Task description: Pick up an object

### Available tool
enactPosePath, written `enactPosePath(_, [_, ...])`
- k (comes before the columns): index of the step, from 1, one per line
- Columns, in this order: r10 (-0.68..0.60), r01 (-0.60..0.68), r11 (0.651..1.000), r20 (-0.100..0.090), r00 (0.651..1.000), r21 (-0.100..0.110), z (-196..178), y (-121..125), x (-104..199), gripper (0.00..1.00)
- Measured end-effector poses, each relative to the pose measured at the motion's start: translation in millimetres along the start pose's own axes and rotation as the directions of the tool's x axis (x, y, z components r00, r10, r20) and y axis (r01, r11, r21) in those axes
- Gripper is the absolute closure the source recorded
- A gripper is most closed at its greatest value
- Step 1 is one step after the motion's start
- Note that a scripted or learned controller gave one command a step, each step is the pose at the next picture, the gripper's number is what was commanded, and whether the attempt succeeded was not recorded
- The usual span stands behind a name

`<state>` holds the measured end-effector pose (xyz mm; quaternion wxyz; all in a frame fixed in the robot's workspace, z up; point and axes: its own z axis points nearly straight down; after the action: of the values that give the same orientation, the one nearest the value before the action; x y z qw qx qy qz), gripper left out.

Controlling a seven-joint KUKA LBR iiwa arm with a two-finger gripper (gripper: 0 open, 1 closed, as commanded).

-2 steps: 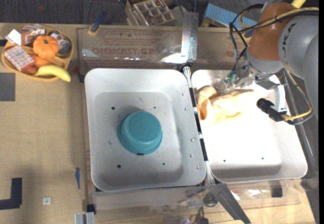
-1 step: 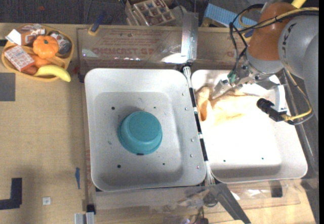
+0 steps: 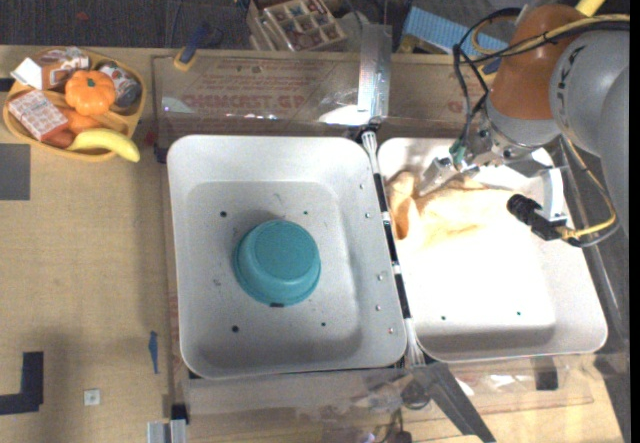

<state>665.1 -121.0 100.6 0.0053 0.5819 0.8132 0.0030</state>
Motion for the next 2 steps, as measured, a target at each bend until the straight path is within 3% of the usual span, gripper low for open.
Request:
enactPosePath(1, [-0.051, 0.051, 0.999, -0.003, 0.999, 0.007, -127.2, -18.2, 6.0, 0.0])
enactPosePath(2, [-0.051, 0.051, 0.999, -0.003, 0.999, 0.007, -126.8, -18.3, 6.1, 0.0])
